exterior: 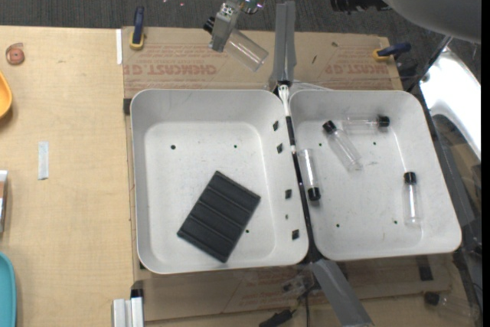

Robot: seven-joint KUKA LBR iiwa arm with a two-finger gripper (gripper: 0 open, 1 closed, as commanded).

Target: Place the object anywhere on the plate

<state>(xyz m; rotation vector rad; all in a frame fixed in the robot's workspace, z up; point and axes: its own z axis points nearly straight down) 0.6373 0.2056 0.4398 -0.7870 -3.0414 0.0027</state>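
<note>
A black ridged plate point(220, 215) lies flat at a slant in the left bin point(153, 165), towards its front. My gripper point(222, 32) hangs high over the cardboard behind the left bin's back rim, well away from the plate. It is shut on a clear tube point(248, 50) with a dark cap. The tube sticks out of the fingers down and to the right, and the cap shows on their left side.
The right bin point(436, 165) holds several more clear tubes with black caps, one point(308, 175) against the divider point(295, 165) between the bins. A grey post point(284, 42) stands behind the bins, just right of the held tube. Clamps sit on the cardboard's back corners.
</note>
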